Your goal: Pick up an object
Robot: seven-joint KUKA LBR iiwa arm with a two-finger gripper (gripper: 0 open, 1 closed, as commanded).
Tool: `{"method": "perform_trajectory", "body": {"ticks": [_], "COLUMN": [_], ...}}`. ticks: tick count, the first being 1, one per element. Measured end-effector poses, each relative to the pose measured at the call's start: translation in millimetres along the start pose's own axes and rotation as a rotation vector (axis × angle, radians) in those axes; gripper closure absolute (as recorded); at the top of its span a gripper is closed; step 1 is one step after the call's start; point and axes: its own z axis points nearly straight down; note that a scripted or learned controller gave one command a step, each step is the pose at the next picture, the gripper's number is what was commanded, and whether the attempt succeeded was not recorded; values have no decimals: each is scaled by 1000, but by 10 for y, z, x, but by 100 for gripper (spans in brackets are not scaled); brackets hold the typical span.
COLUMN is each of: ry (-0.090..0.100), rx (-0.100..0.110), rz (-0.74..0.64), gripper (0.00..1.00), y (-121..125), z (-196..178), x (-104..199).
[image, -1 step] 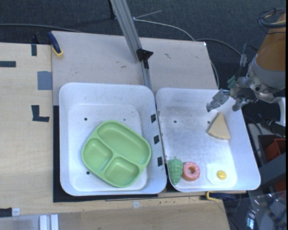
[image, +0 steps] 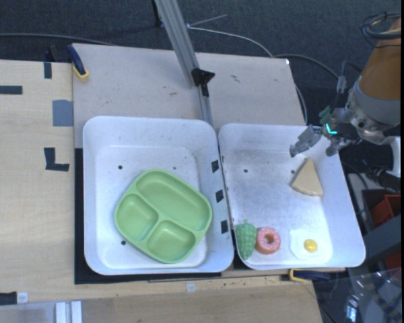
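Note:
My gripper (image: pixel 316 144) hangs over the right bin's (image: pixel 256 180) far right part, fingers spread apart and nothing between them. A tan wedge of cheese (image: pixel 308 180) lies just below it, near the bin's right wall. Along the bin's front edge sit a green strawberry-like toy (image: pixel 246 238), a pink donut (image: pixel 267 240) and a fried egg (image: pixel 309 245). A green divided plate (image: pixel 163 214) rests in the left bin (image: pixel 104 147).
A metal pole (image: pixel 182 39) slants down from the top to the seam between the bins. The grey and orange arm (image: pixel 380 79) comes in at the upper right. Cables lie on the dark floor behind the bench.

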Motion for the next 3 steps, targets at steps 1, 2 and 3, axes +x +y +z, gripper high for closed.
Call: {"method": "perform_trajectory", "body": {"ticks": [1, 2, 3], "ry": [0, 0, -2], "rx": [4, 6, 2], "rz": [1, 1, 1], "gripper": [0, 0, 0], "y": [-19, -86, -92], "z": [436, 956, 1585], "x": [-15, -96, -113]}}
